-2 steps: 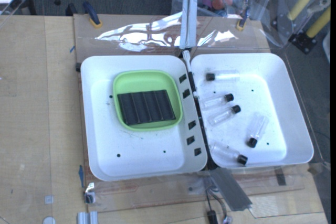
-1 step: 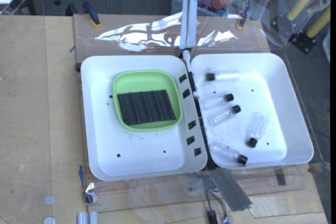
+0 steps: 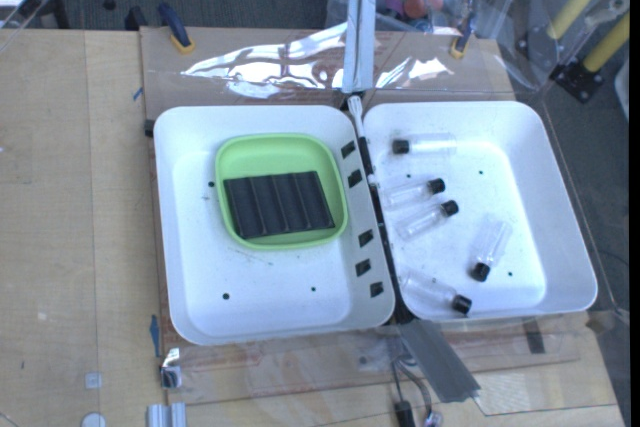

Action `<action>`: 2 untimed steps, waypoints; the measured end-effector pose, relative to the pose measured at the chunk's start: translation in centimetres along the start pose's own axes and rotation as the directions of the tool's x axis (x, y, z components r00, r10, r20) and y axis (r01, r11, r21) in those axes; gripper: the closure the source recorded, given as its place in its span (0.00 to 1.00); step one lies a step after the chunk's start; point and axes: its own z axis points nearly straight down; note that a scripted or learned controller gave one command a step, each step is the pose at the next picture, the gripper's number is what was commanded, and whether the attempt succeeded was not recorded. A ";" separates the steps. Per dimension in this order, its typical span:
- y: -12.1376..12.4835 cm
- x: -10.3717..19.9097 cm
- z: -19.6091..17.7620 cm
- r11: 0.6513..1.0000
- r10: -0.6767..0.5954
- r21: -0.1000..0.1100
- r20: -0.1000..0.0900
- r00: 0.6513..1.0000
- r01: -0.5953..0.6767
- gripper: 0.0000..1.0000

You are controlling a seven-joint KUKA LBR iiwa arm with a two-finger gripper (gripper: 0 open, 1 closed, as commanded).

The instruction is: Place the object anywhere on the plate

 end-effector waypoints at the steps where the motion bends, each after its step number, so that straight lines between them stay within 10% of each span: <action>1: 0.0 0.0 0.0 1.000 0.000 0.000 0.000 1.000 0.000 0.00; 2: 0.0 0.0 0.0 1.000 0.000 0.000 0.000 1.000 0.000 0.00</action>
